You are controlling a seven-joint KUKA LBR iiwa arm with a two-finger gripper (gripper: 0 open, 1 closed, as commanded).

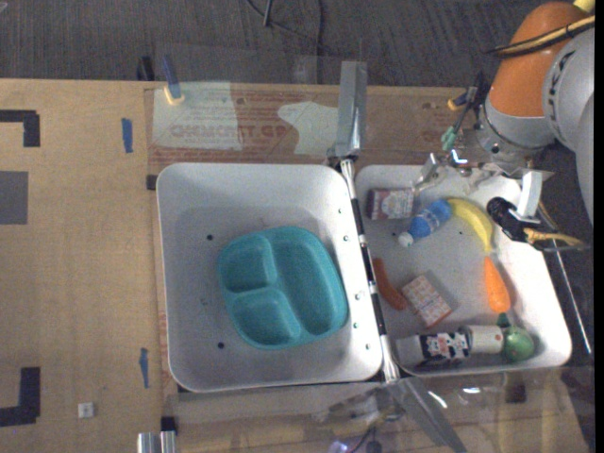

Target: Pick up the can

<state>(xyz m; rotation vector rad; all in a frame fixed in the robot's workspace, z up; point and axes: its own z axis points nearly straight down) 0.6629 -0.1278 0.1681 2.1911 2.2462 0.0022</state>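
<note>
Cardboard-brown worktop [75, 253] filled the scene under a downward, slanted camera, with two shallow white bins side by side on it.

What seemed to be the can [390, 203] lay on its side in the right bin [557, 333], in the corner nearest the far wall and the divider between the bins. It was small, dark maroon with a pale label. Lying flat that way, it would probably need a grasp from above across its body.

Just beside the can lay a small bottle [427, 222] with a blue label and white cap, tilted toward it. A banana [475, 220] curved beyond the bottle. Further along sat a carrot [496, 286], a small checked box [427, 298], and a thin red-brown item [388, 284] hard against the divider. A dark-labelled bottle [458, 343] and a green fruit [518, 345] rested along the near wall. The clutter looked scattered loosely, as if tipped in.

The left bin [179, 196] held a teal tray [281, 286] with three compartments, lying flat near its middle.

The gripper [444, 166] hung over the right bin's far edge, near the can but apart from it, below the arm's [538, 74] orange band. It gripped nothing visible; whether it was spread or closed could not be told.
</note>
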